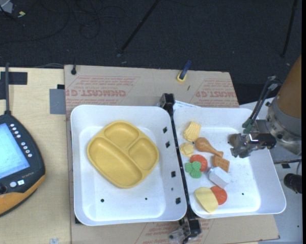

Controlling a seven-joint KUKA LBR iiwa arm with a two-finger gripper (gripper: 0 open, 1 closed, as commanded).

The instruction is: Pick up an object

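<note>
while the gripper (240, 146) hangs over the right bin (267, 197) near its right-hand rim, at mid right of the frame, its fingers are too dark and small to tell whether they are apart or together, and nothing shows between them. open white floor lies below it, toward the bin's lower right corner. the toy food sits left of it, crowded toward the divider between the bins: a drumstick (207, 147) just left of the gripper, a yellow wedge (192, 131) above that, a small yellow piece (187, 149), a red and green piece (196, 165), a brown cracker (221, 163), a white block (219, 177), and a yellow piece with a red one (210, 197) near the lower edge. the left bin (91, 207) holds a yellow divided plate (122, 153), with bare floor along its lower edge.
</note>
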